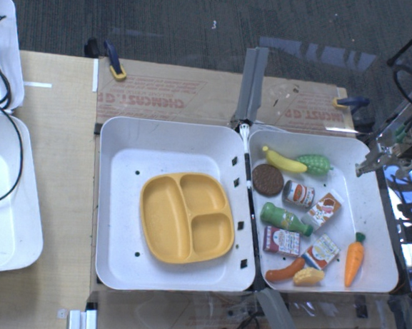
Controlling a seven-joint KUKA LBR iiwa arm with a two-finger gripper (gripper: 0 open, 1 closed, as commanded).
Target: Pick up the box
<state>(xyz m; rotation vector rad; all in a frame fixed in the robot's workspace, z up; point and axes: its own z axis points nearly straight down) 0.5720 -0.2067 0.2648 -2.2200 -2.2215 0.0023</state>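
The right bin [376, 232] holds three small boxes. A red box [282, 241] lies flat near the bin's middle. A red-and-white carton [322, 210] lies to its upper right, and a blue-and-white carton [322, 251] to its lower right. My gripper [375, 159] hangs over the right bin's far right corner, well apart from all three boxes, with nothing seen in it.
Around the boxes lie a banana [282, 160], a green corn cob [313, 163], a brown cookie [267, 179], a can [299, 195], a green bottle [284, 219], a sausage [283, 270], a bread piece [309, 277] and a carrot [355, 259]. A yellow divided tray [187, 216] sits in the left bin [118, 188].
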